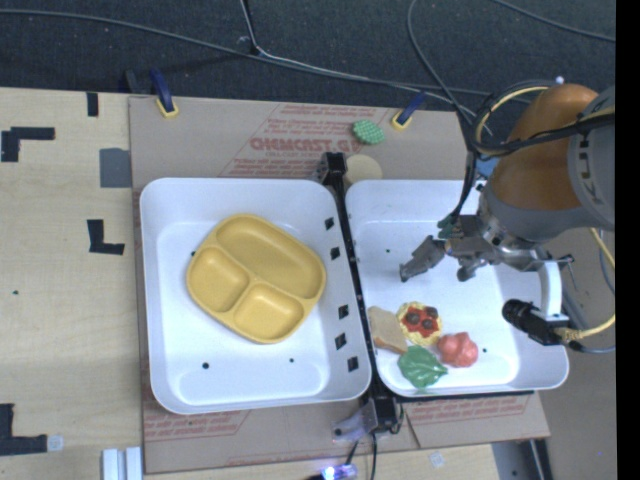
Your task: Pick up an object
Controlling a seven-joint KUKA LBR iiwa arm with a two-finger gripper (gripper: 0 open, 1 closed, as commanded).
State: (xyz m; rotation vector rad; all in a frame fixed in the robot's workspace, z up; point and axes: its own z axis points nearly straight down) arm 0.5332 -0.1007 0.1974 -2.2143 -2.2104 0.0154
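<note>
Several toy foods lie at the front of the right bin (520, 373): a tan bread slice (384, 329), a yellow piece with red dots (420, 319), a red piece (459, 349) and a green leaf (421, 368). My gripper (442, 267) hovers over the middle of this bin, just behind the toys. Its fingers (417, 265) are spread open with nothing between them. The grey arm with its orange band (540, 158) comes in from the right.
A yellow divided plate (256, 277) lies in the left bin (160, 368). A small green toy (367, 131) sits on the cardboard behind the bins. A black divider (345, 268) runs between the bins. Cables hang around the arm.
</note>
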